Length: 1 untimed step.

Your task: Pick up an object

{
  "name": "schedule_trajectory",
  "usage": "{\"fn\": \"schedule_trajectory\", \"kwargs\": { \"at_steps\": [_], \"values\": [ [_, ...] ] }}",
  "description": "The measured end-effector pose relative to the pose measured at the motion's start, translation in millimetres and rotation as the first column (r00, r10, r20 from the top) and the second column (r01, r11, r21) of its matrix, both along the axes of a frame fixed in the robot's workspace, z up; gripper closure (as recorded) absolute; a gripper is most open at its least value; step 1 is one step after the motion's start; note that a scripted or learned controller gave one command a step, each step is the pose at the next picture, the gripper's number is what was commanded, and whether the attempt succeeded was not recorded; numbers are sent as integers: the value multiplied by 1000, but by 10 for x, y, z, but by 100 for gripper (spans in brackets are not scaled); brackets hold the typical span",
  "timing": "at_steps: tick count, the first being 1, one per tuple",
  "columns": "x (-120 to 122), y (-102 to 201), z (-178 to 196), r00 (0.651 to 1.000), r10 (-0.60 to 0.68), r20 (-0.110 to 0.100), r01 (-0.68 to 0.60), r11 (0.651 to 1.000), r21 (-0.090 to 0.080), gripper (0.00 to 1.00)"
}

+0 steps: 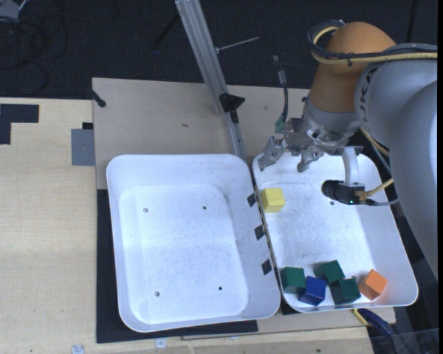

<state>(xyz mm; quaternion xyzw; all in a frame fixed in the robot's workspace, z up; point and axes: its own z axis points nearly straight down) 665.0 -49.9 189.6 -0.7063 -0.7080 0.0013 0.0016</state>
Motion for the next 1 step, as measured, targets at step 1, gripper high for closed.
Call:
{"fn": "schedule_trajectory", "kwargs": {
  "at_steps": [1],
  "values": [
    [-545, -431, -691, 1000, -1, 14, 1, 1000, -2, 0]
  ]
}}
